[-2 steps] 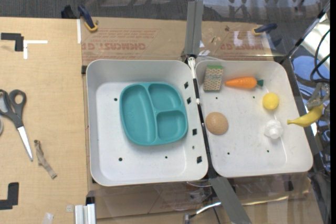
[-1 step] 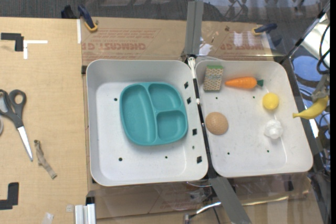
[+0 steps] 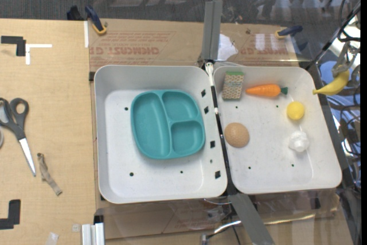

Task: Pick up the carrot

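Carrot lies flat in the right bin, at about 12 o'clock near the far wall, its long axis running 9 to 3 o'clock, with the green top at the 3 o'clock end. A small box stands just beside its tip at 9 o'clock; whether the two touch cannot be determined. Lemon sits near at 4 o'clock, a brown egg at 7 o'clock, both apart from the carrot. The left bin holds a teal plate. Grip state cannot be told from this view. Assessment: the pick has not begun; the step in hand is the approach. Recommendation: the gripper should descend vertically over the thick middle of the orange body, jaws spread along the 12 to 6 o'clock line so that they close across the narrow width. Keep off the 9 o'clock end to avoid the box. The far wall leaves limited room at 12 o'clock; centre carefully, since a round body may roll under an uneven squeeze.
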Robot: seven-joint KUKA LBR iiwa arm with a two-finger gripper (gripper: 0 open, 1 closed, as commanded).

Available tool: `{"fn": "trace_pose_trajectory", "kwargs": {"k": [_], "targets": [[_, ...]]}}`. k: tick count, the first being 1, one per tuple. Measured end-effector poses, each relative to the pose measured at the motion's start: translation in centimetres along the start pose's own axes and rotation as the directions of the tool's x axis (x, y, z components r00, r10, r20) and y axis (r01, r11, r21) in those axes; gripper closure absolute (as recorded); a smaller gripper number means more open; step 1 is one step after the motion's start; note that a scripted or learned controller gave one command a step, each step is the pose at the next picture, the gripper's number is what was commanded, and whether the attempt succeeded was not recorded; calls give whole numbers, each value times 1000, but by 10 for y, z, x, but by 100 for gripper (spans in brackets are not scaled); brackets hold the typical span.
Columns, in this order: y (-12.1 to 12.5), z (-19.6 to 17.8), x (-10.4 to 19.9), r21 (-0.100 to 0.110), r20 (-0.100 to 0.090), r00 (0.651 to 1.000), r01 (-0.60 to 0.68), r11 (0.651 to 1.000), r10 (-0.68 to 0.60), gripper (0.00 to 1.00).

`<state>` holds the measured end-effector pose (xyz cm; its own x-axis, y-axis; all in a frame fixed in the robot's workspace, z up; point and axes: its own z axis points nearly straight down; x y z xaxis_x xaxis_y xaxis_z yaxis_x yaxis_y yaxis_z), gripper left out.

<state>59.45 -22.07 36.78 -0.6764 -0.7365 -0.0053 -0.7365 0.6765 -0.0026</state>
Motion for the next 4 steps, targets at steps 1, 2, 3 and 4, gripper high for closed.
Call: {"fn": "trace_pose_trajectory", "kwargs": {"k": [1,2,3,4], "targets": [[-22,1,-18,1,1,996,86,996,-86,100],[-49,-13,-45,2,2,998,63,998,-63,100],[-48,36,-44,-4,1,901,434,901,-434,100],[-11,20,-10,-2,0,921,390,921,-390,100]]}}
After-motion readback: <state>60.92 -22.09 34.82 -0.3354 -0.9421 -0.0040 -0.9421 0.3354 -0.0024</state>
